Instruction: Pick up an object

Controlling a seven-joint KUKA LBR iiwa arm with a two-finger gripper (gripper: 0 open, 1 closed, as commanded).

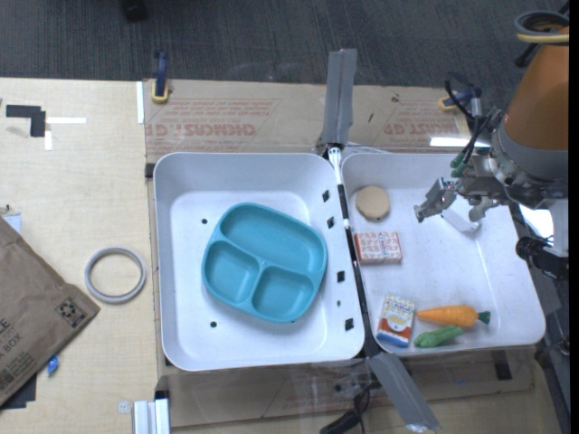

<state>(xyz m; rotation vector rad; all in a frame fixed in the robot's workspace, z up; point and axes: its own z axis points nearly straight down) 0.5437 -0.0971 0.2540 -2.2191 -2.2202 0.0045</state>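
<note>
One arm (534,107) is reached in from the right | jaws (457,204) seemingly released, nothing gripped, above right bin (507,269) | carrot (448,315) lies near front wall | tabletop (63,206) wooden, dark floor behind

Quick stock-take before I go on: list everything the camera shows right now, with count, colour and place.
Bins: two, white, side by side on the bench.
Divided plate: one, teal, in the left bin.
Round disc: one, tan, right bin, far left corner.
Small box: one, red patterned, right bin, beside the divider.
Carton: one, white, red and blue, right bin, near edge.
Carrot: one, orange, right bin, near edge.
Green piece: one, green, touching the carrot's near side.
Tape ring: one, grey, on the bench left of the bins.
Cardboard box: one, brown, bottom left.
Clamps: two, orange, behind the bins.
Arm: one, orange and grey, from the right.
Claw: one, grey, above the right bin's far side, holding nothing.
</note>
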